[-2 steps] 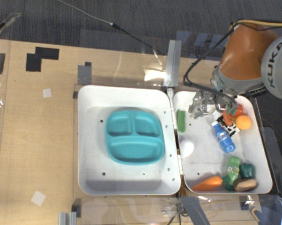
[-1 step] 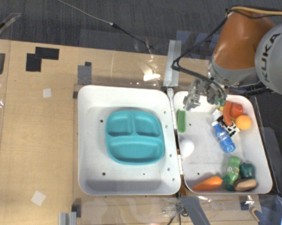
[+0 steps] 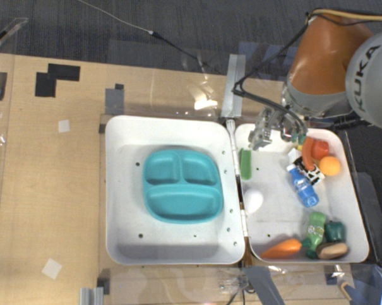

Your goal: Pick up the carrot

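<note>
Carrot (image 3: 281,249) lies at the near edge of the right bin (image 3: 359,213), against the front wall, well apart from the gripper (image 3: 272,130) at the bin's far end. Left bin (image 3: 119,196) w/ teal tray (image 3: 182,184). Mid floor of right bin bare btwn gripper & carrot. Green can (image 3: 315,226) just right of carrot. Grip state: can't tell.

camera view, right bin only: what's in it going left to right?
Green pickle-like piece → white egg → carrot → blue bottle → orange ball. Gripper hangs over the bin's far left part.
</note>
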